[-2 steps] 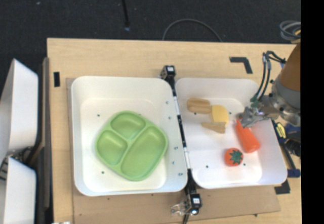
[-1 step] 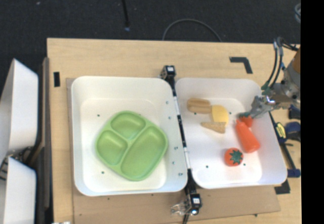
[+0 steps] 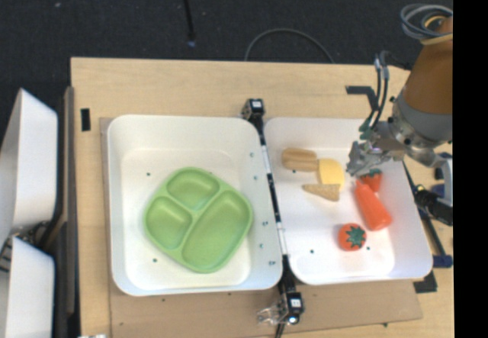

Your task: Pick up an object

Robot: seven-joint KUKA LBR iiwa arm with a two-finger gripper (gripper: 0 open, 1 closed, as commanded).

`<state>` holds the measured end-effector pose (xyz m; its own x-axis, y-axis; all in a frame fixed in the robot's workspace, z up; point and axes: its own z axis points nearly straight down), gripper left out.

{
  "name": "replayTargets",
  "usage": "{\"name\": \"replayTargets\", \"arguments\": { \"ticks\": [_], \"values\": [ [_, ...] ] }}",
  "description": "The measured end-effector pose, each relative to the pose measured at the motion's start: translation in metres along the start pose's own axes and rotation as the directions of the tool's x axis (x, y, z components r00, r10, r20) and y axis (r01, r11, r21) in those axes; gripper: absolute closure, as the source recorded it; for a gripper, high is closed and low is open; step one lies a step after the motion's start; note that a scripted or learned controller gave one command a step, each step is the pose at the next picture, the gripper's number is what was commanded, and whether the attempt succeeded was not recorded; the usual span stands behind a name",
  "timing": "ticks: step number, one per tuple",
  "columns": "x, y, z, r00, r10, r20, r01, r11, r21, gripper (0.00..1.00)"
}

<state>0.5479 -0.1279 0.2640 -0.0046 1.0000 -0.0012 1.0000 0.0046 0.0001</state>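
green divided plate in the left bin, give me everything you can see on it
The green three-compartment plastic plate lies flat, right way up, on the floor of the left white bin, a little below the bin's middle. It is a rounded shape, turned at a slant, with raised ridges splitting it into two smaller wells on the upper left and one long well on the lower right. Its surface looks smooth and matte. Nothing lies in it, and it touches just the bin floor.

Gripper (image 3: 364, 163) positioned over right bin (image 3: 396, 260), directly above the top end of an orange carrot (image 3: 373, 205). Yellow block (image 3: 331, 172) just left of it, tan wedge (image 3: 323, 191) lower left, bread roll (image 3: 299, 159) farther left, tomato (image 3: 351, 237) below. Green divided plate (image 3: 200, 219) in left bin (image 3: 122, 252), well apart.
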Motion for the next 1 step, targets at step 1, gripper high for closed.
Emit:
{"name": "replayTargets", "arguments": {
  "ticks": [1],
  "values": [
    [0.0482, 0.0151, -0.0059, 1.0, -0.003, -0.002, 0.003, 1.0, -0.002, 1.0]
  ]
}}
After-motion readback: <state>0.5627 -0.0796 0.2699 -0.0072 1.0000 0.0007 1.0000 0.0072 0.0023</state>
